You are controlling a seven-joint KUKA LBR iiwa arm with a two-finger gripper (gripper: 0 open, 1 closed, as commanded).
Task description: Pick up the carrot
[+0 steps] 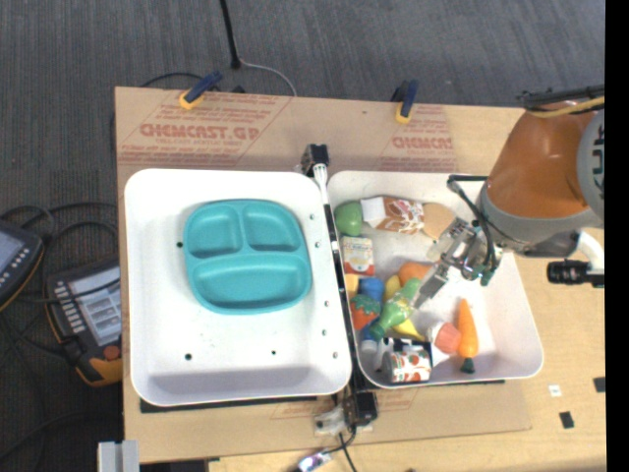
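The carrot (467, 328) is orange with a dark green stub at its near end. It lies lengthwise in the right bin (511, 308), near that bin's front right corner, with a pink-red toy (447, 339) against its left side. My gripper (429, 289) reaches in from the right and points down-left, low over the toy pile in the middle of the bin. Its tip is up and to the left of the carrot, a short way apart from it, above an orange toy (414, 271) and a green one (394, 315). Nothing of the carrot is in the gripper.
The right bin is crowded with a green fruit (347, 216), a white box (373, 208), a pastry-like toy (405, 216), a small carton (357, 256), blue and yellow pieces and a can (413, 363). A teal divided plate (246, 254) lies in the left bin (157, 293).
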